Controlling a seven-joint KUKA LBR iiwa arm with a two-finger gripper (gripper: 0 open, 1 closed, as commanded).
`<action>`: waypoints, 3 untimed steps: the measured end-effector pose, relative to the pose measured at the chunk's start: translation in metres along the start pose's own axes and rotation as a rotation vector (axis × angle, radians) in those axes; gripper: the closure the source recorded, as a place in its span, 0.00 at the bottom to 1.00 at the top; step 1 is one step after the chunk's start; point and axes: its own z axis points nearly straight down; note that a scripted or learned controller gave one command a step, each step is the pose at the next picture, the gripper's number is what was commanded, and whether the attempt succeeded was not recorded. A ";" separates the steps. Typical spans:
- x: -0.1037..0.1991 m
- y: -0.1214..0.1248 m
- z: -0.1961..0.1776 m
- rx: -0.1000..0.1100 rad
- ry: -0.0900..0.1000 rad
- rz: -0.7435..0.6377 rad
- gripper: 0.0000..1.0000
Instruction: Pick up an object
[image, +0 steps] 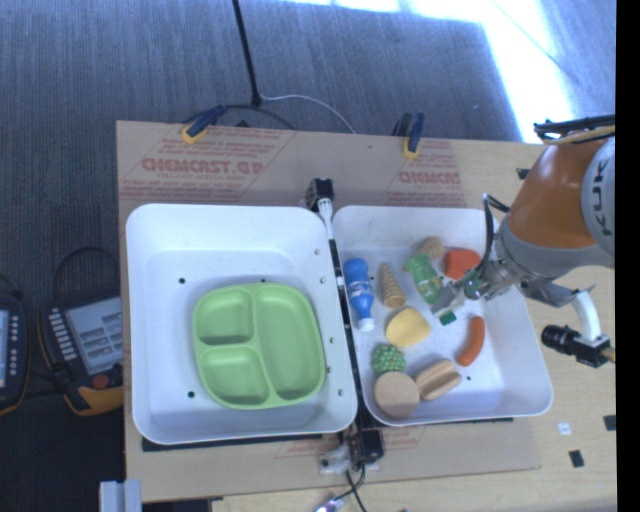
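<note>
One green bottle, long axis running upper-left to lower-right; fingers beside it, state unclear.

From my remote station, daylight floods in at the upper right, washing a patch of carpet to pale blue-white. Both white bins read bright and nearly featureless. Shadows are soft and short. The frame is slightly soft overall; small items in the right bin lack crisp edges.
</note>
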 end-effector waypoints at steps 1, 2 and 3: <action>0.000 0.000 0.000 -0.001 0.000 0.000 0.00; 0.032 0.043 0.069 -0.004 -0.004 -0.234 0.00; -0.032 0.019 0.068 -0.008 -0.008 -0.517 0.00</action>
